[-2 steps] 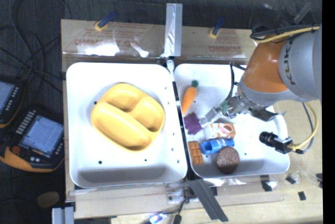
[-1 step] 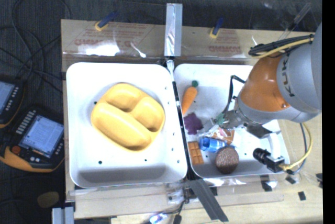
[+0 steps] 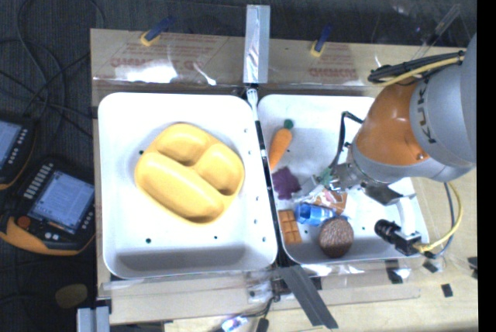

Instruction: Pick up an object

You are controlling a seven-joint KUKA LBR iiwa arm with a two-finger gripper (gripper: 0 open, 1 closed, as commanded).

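**Picking from the right bin**

Reaching in, we see a brown ball (image 3: pixel 335 236) nearest, rough and firm, best taken across its middle. Beyond lie a blue packet (image 3: pixel 314 212), a purple lump (image 3: pixel 285 181) and a smooth, light carrot (image 3: pixel 280 146). Whether our gripper (image 3: pixel 335 185) grips anything, we cannot tell.

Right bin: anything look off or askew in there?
Nothing spilled or broken. The right bin is crowded: a carrot leans up against the divider wall, and the purple piece, blue item, waffle-like block and brown ball bunch at the near end. The gripper sits low among them.
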